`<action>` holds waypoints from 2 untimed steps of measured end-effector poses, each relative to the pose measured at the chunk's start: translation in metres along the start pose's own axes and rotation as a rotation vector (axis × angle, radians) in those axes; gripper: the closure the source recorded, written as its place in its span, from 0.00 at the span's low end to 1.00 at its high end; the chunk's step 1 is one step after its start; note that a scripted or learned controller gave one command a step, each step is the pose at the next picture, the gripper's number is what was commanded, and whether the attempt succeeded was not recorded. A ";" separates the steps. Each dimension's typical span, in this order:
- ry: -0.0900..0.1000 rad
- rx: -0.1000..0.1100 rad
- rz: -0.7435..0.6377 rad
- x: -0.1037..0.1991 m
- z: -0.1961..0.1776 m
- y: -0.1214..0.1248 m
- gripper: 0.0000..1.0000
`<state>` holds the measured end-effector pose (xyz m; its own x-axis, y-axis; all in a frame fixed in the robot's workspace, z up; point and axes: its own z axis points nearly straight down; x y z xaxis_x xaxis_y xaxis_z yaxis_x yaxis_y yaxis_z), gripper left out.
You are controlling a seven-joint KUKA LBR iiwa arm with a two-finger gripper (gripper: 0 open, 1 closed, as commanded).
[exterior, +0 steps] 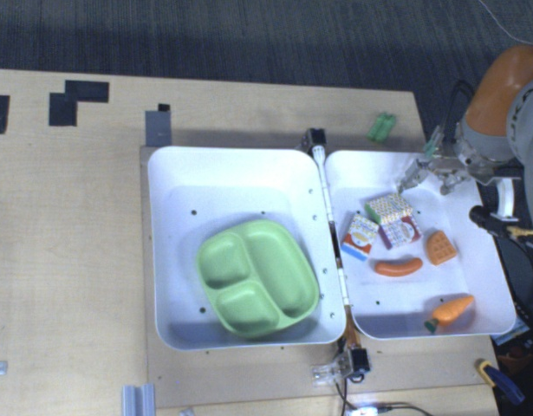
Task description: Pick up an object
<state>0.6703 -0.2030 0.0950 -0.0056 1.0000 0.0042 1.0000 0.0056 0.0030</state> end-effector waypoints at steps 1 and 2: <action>-0.004 -0.001 0.003 0.047 0.009 -0.083 0.00; -0.005 -0.006 0.005 0.105 0.008 -0.176 0.00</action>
<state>0.4934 -0.0990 0.0873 -0.0003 1.0000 -0.0010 1.0000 0.0004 0.0087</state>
